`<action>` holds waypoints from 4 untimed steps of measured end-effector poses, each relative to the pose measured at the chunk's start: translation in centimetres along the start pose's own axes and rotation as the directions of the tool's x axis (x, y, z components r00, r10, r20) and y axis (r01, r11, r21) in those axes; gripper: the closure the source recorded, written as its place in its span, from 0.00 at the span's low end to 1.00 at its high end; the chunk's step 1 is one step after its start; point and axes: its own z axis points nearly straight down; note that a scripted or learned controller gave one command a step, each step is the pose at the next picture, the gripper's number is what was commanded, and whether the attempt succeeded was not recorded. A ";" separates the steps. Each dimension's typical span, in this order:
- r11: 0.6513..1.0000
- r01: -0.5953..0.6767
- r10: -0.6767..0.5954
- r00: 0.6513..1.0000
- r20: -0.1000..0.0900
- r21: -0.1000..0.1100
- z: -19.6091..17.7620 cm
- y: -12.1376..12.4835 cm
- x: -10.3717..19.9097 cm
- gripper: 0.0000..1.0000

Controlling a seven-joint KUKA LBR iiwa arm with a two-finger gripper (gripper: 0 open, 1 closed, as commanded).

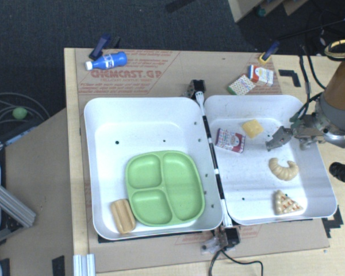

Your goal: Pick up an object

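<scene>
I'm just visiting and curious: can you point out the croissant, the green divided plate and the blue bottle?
croissant (283,169), camera view, middle of its curved body.
green divided plate (164,187), camera view, ridge where its compartments meet.
blue bottle (111,60), camera view, middle of its blue body.

The right bin (316,183) holds four things lying apart: a red-and-white carton (230,140) near its left wall, a yellow cheese block (253,128) beside it, a pale croissant (283,169) mid-bin, and a pizza slice (287,203) near the front.

Blue bottle (106,61) on bench (75,154)
</scene>
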 end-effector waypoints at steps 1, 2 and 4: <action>1.000 0.001 -0.001 1.000 -0.001 0.000 4.0 9.6 2.3 0.00; 1.000 0.001 -0.001 1.000 0.000 0.001 10.3 12.5 1.6 0.00; 1.000 0.002 -0.002 1.000 0.003 -0.004 9.1 12.7 1.6 0.00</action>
